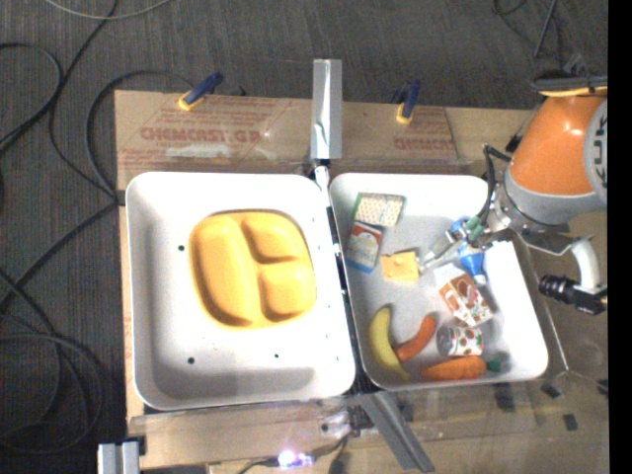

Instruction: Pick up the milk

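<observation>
Two bins on table; milk carton (362, 246) lying upper left in right bin (528, 349), untouched. Claw (470, 237) poised low near cheese (400, 266), spread or pinched: cannot tell. Approach step; next, shift left over carton, descend.

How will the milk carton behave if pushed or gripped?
The milk carton lies flat, so it should slide rather than roll or tip. It looks small and boxy, probably light and stiff. The bin wall beside it may block sideways pushes.
</observation>
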